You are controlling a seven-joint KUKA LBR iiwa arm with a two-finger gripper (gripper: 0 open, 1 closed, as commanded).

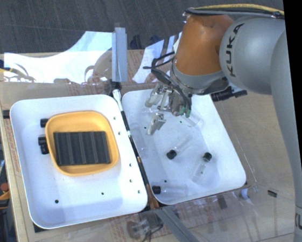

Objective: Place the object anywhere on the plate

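While the gripper hangs over the right bin, finger state indiscernible, a clear black-capped vial lies below it, long axis diagonal; the yellow plate sits frame-left.

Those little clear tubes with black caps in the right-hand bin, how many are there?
2. One capped tube lies near the middle of the right bin, the other capped tube just right of it. More could be hidden under the gripper.

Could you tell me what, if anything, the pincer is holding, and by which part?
It cannot be told: the pincer hangs over the right bin, and nothing shows clearly in it.
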